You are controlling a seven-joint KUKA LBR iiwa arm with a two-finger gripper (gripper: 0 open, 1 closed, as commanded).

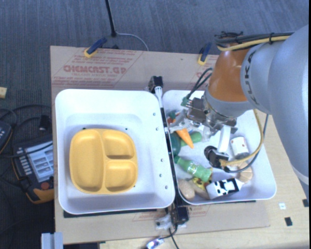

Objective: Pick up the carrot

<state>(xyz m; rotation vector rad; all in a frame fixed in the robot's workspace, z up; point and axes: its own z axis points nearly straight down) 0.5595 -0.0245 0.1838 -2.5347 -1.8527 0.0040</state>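
Brown cardboard sheet printed "CHEMCAST GP" underlies two shallow white bins. Left bin holds a yellow three-compartment plastic tray. Right bin holds mixed toys: the small orange carrot near its left-centre, just beside the gripper, and a green bottle.

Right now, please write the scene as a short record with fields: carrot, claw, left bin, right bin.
carrot: orange carrot lying in the right bin, upper left part, among other items
claw: over the right bin, near the carrot; grip state unclear
left bin: left bin holds a yellow divided tray
right bin: also a green bottle near the middle
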